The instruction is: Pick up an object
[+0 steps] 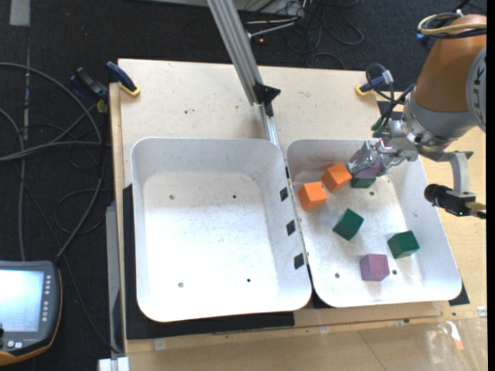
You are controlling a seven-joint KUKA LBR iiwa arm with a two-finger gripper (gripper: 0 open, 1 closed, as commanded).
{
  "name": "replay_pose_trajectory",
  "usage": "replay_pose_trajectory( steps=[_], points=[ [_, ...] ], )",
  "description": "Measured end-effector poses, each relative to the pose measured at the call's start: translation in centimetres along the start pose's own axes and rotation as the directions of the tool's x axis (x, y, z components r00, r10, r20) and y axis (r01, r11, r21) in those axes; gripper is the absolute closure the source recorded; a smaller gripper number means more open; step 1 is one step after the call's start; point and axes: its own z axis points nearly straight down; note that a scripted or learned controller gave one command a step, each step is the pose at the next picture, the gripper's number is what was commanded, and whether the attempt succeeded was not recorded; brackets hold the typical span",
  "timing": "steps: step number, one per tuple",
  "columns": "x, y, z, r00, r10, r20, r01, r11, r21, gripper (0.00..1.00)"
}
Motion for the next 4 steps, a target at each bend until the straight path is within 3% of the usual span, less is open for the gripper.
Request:
replay_pose_trajectory(
  steps=[3,4],
  points=[
    [15.1,-3.9,-1.9,1.000,0.000,0.000,0.000,1.000,0.002,1.00],
    [20.5,-5.3,-0.7,1.000,0.000,0.001,0.000,1.000,0.002,1.00]
  ],
)
